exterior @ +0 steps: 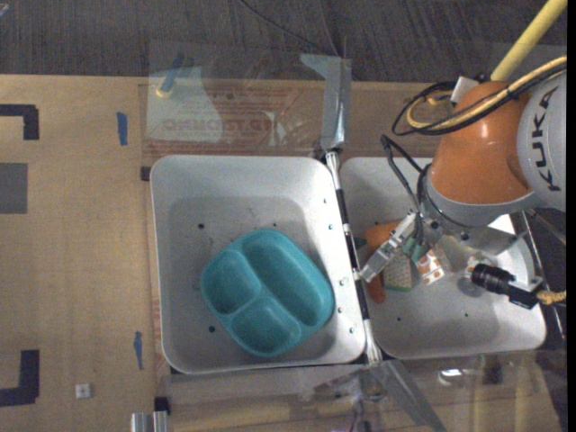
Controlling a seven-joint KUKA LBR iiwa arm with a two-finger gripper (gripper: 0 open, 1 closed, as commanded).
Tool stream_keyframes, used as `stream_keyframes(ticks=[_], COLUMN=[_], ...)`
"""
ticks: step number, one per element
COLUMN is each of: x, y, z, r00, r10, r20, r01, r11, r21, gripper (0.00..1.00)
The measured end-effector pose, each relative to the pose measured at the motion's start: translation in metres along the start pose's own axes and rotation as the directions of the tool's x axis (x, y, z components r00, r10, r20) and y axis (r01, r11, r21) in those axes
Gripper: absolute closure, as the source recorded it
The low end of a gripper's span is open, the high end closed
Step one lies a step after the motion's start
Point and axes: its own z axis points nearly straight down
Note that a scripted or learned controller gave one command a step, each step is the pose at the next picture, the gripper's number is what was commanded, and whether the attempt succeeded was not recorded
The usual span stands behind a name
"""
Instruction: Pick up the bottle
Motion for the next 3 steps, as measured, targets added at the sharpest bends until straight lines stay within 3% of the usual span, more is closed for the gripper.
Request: stream_keyframes(ticks=[1,3], x=[0.054,0.06], y=[0.073,0.081], z=[0.003,0.033], r00=[0.936,0.914], r10=[0.353,0.405], r20=[0.001,0.015], r01=[-0.353,-0.404], r11=[0.936,0.914], r21=[0.003,-0.029], gripper=[0.0,0.0])
